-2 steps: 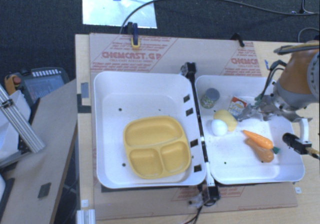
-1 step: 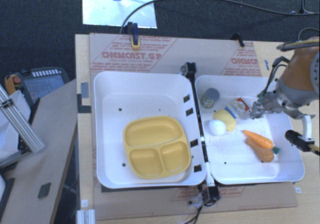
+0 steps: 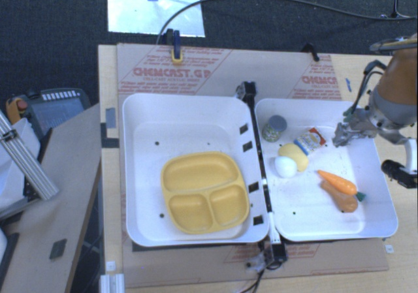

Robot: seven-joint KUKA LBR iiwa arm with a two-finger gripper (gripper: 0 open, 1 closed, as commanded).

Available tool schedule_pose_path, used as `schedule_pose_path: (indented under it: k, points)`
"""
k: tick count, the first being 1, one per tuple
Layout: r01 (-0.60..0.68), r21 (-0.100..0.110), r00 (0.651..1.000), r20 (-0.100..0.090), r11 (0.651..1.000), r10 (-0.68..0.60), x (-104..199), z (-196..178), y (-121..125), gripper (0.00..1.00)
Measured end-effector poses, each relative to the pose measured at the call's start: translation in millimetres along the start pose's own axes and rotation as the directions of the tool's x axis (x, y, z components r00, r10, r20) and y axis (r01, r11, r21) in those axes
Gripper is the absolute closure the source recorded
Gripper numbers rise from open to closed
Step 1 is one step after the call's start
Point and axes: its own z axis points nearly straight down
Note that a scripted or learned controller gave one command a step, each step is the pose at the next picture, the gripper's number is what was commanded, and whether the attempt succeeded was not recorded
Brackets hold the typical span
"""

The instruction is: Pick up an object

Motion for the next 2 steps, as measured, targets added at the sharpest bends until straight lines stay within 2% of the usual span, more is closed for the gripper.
schedule_pose_path:
  k: [2]
  points:
    - [0.001, 0.000, 1.000, 0.000, 1.000, -0.001, -3, -99, 9, 1.00]
